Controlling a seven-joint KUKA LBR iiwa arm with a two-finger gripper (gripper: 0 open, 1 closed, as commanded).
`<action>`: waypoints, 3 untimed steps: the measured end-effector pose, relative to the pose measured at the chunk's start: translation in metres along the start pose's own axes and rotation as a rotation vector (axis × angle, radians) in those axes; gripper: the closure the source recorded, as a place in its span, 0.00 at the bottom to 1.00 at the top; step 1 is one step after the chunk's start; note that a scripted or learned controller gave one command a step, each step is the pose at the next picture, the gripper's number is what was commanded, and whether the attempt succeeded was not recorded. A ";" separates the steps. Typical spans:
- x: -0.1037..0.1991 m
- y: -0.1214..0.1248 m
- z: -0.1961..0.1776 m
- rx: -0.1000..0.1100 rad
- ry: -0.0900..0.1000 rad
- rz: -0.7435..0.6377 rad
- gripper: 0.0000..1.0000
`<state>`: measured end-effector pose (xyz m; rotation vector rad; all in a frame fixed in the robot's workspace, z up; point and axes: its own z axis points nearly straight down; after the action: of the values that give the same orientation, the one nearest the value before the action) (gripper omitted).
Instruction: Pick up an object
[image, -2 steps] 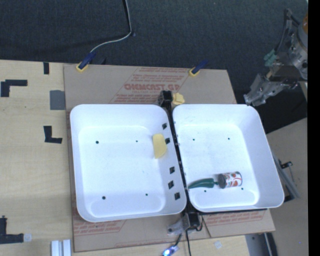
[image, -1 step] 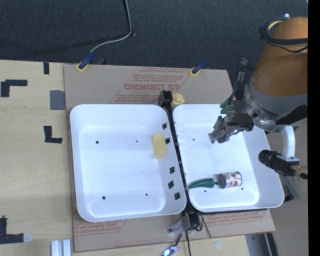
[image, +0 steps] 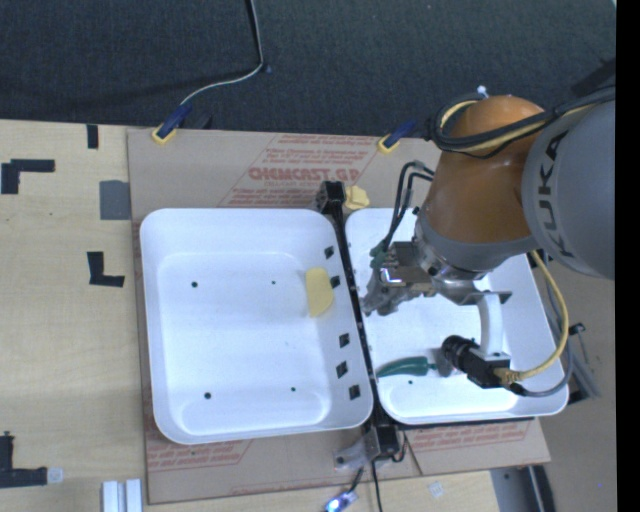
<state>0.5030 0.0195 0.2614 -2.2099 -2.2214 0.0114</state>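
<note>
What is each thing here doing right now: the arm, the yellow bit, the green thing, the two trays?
Arm: bent low over the right bin.
Gripper: down near the divider; open or shut can't be told.
Yellow piece: lying loose in the left bin by its right wall, untouched.
Green object: lying flat in the right bin, near its front edge.
Left bin: holds the yellow piece.
Right bin: partly covered by the arm.

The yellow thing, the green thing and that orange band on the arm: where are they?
Yellow thing (image: 319, 292), camera view: its middle, in the left bin.
Green thing (image: 405, 369), camera view: its middle, in the right bin.
Orange band (image: 482, 180), camera view: its broad upper face.
</note>
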 end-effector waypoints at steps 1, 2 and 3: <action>0.077 -0.021 0.027 -0.003 0.000 -0.003 1.00; 0.140 0.026 0.020 -0.012 0.001 -0.003 1.00; 0.151 0.012 -0.039 -0.013 0.001 0.001 1.00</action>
<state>0.5147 0.1705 0.3002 -2.2164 -2.2265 -0.0047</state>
